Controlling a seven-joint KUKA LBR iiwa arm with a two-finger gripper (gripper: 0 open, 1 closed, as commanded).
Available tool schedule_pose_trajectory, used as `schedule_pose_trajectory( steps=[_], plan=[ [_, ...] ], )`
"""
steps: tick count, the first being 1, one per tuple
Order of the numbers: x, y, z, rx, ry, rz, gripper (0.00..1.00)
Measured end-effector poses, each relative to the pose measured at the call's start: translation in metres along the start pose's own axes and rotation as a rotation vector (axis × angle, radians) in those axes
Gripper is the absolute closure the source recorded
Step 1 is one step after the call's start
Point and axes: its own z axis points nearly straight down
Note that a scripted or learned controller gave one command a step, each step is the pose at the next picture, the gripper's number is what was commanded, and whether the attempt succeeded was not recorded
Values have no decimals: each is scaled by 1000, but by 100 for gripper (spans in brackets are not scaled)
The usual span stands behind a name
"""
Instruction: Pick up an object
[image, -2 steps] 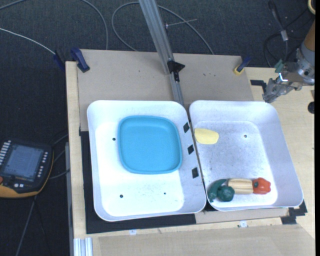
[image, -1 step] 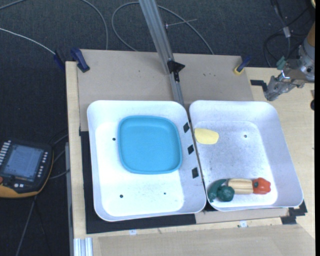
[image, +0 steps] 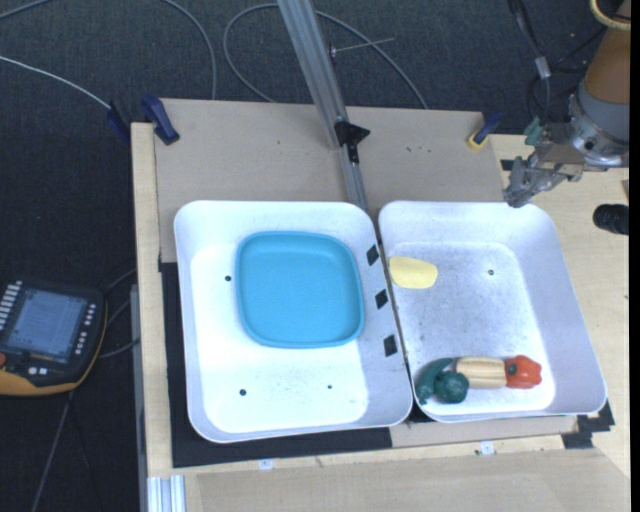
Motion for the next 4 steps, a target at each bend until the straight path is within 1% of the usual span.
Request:
schedule_pose_trajectory(
  steps=[2,3,4],
  plan=[
    [99,-22,-5,1,0,-1,100],
    [137,-39,4,2,0,0,100],
    [180,-57,3,1,0,0,100]
  ],
)
